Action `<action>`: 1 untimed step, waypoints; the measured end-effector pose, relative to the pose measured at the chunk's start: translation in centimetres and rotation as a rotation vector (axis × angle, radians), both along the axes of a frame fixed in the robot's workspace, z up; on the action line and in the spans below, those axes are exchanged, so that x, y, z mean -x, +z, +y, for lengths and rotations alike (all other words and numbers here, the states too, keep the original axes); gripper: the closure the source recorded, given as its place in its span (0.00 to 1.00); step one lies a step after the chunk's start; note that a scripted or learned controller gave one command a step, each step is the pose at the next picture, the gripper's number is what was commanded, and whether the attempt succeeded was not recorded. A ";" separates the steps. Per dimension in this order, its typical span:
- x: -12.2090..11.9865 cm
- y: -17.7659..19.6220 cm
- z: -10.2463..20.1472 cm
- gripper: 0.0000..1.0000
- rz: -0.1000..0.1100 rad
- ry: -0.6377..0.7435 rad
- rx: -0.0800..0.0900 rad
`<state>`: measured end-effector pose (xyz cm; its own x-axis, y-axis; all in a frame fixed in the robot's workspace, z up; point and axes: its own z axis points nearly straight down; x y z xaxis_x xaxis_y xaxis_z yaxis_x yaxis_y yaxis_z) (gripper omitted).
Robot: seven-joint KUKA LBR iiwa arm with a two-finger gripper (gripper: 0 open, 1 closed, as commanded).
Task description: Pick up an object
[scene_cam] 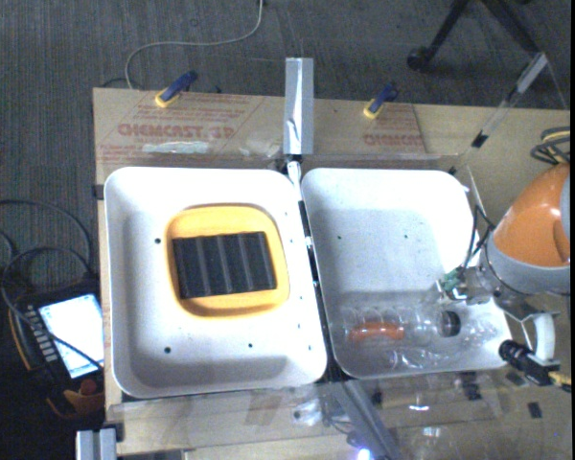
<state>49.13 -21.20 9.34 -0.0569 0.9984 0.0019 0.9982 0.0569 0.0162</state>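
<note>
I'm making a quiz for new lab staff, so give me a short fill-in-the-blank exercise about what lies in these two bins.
1. The yellow tray with the dark slatted insert lies in the ____ bin.
2. The clear plastic bottle lies in the right bin, along the edge ____ the camera.
3. The band above the arm's wrist is ____.

Missing words: left; nearest; orange

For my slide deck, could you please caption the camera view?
Yellow tray lies in the left bin; a clear plastic bottle lies in the right bin beside the arm.
</note>
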 end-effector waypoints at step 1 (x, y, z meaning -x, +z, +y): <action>-0.1 -0.1 0.2 0.00 0.000 0.003 -0.001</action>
